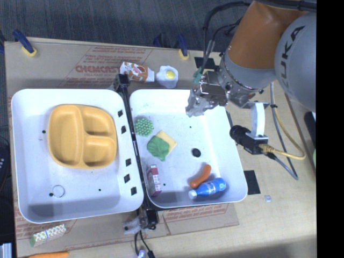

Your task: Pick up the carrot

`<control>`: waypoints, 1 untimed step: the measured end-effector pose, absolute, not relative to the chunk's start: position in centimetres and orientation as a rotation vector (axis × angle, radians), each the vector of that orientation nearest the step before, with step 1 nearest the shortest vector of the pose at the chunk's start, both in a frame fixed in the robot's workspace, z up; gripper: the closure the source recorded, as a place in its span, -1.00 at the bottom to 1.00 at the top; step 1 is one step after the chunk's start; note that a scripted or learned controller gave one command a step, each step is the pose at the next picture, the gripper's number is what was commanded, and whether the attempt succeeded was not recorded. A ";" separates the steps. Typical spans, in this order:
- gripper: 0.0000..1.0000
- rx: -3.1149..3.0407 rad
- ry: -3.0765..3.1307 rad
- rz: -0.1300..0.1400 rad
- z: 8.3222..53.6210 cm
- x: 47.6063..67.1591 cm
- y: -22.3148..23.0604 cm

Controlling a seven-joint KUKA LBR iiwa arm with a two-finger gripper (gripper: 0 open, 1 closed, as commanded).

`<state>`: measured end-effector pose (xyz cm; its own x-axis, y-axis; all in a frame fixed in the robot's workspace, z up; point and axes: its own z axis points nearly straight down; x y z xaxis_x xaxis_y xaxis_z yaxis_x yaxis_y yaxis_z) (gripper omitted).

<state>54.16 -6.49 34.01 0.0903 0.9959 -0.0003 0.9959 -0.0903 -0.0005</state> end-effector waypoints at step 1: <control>-1.00 -2.318 -2.118 0.003 33.9 54.1 -6.5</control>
